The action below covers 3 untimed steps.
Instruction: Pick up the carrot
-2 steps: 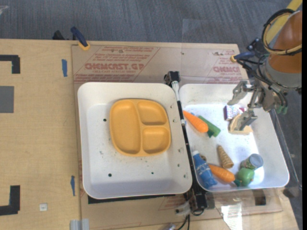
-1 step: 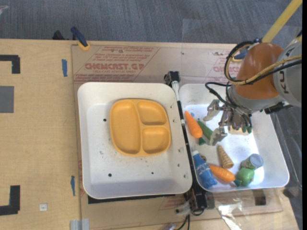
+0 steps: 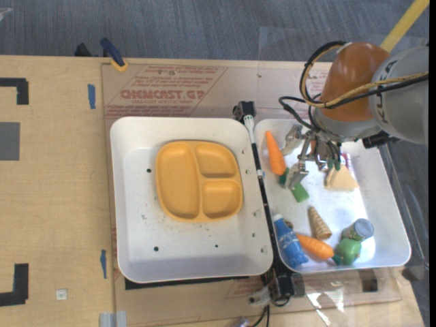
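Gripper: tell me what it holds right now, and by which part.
Nothing. The gripper hangs over the right bin, its fingers spread, with nothing between them. The carrot lies apart, just beside it near the bin's left wall.

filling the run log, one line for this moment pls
gripper above right bin | fingers open | carrot beside it, not held | tray in left bin

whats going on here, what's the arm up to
A grey robot arm reaches in from the right over the right-hand bin. Its gripper hovers just right of a carrot lying near the bin's left wall, with nothing between its fingers. A second carrot lies lower down, beside a blue bottle. The left bin holds a yellow divided plate.
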Tool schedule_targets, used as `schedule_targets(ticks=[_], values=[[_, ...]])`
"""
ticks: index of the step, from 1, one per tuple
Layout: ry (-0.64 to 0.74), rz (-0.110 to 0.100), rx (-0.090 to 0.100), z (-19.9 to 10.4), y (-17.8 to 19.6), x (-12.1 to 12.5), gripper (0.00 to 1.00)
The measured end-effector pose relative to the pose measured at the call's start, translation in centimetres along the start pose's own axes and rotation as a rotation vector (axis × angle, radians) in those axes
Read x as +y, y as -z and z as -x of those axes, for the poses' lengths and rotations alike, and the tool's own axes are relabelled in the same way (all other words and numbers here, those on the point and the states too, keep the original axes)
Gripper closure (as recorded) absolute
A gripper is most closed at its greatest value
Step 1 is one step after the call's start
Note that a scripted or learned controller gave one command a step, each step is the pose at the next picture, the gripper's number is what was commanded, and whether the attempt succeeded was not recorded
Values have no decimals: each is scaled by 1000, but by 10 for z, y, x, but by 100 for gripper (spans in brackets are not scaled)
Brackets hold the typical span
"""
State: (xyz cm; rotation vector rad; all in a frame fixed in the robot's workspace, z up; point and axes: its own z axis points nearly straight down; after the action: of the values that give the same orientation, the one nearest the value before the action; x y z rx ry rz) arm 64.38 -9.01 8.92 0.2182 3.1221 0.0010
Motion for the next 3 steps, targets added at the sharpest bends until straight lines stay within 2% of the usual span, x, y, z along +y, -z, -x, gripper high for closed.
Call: schedule_targets(ticks=[1,2,3], values=[[-171,1,15,18,0,-2,0],[-391,4,-4,-2,101,77,0],[-395,-2,3,-3,97,74,0]])
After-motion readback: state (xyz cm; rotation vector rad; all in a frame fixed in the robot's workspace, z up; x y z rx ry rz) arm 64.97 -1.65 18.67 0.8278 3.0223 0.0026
